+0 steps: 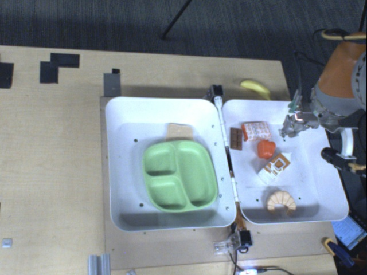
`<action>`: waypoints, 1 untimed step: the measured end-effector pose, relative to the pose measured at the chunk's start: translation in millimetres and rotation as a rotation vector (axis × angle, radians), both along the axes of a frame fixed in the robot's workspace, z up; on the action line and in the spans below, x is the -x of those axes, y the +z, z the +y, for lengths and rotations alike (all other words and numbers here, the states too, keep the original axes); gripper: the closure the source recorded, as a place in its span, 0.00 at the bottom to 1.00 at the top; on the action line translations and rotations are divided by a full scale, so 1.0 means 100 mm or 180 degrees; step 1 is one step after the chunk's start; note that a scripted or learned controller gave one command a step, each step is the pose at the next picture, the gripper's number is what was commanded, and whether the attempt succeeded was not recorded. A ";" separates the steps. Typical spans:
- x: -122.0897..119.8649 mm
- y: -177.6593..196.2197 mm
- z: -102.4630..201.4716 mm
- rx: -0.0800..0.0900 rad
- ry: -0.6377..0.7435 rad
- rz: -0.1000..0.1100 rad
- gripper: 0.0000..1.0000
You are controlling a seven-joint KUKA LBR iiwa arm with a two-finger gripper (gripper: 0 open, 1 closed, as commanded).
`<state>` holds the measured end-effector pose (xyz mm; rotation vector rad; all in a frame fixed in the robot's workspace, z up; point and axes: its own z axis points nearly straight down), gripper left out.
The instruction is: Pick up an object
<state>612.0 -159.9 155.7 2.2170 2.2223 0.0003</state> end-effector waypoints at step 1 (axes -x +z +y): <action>0.00 0.00 0.01 -0.0003 0.0007 -0.0002 0.00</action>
